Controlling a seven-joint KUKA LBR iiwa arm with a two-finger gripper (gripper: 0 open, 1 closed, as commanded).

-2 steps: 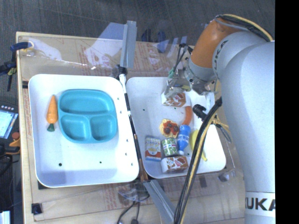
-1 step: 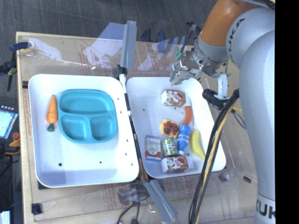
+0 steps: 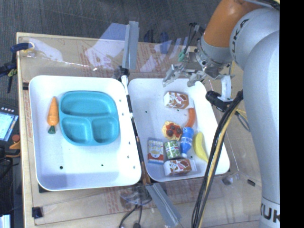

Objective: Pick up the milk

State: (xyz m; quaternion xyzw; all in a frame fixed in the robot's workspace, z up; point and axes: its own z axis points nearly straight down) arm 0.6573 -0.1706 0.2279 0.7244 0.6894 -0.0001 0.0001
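Observation:
The right white bin [image 3: 142, 127] holds the toy food. A small white carton with a red and blue label [image 3: 156, 151], which looks like the milk, stands near the bin's front left. Two similar white packs with red-brown print lie at the back [image 3: 176, 100] and at the front [image 3: 179, 166]; I cannot tell for sure which one is the milk. My gripper [image 3: 181, 78] hovers over the bin's back edge, above and behind the back pack, far from the carton. It is open, with nothing between its spread fingers [image 3: 169, 77].
Around the carton sit a green can [image 3: 172, 149], a blue bottle [image 3: 186, 140], a banana [image 3: 201, 146], an orange sausage [image 3: 191, 117] and a fruit piece [image 3: 171, 129]. The left bin [image 3: 38, 127] holds a blue divided plate [image 3: 90, 116] and a carrot [image 3: 52, 114]. Black cables [image 3: 216, 141] hang along the right bin's right side.

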